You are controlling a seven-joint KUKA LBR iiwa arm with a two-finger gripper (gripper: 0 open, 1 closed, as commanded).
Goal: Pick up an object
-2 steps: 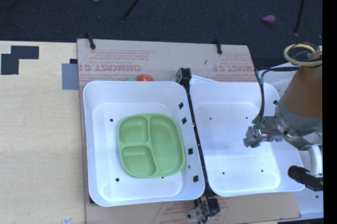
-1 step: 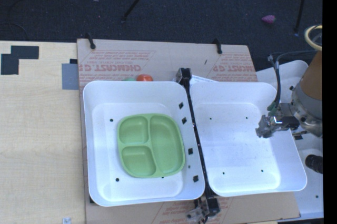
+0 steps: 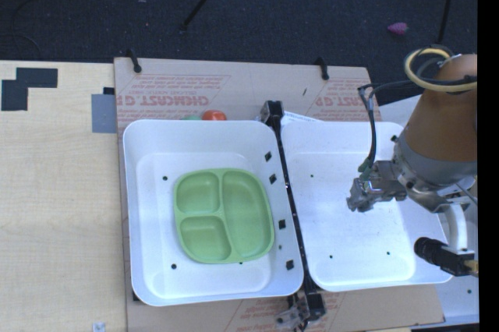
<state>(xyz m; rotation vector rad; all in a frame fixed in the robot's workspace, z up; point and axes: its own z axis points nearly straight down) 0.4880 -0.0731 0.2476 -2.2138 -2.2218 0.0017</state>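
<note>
Dark carpet behind the table; gripper hangs low over right bin, fingers' gap can't be made out; green tray flat in left bin, well apart, ungrasped

Green divided plate flat in left bin

grey arm, orange band, blk cable, metal gripper

Cardboard sheet under bins, faint red upside-down print, unreadable
</note>
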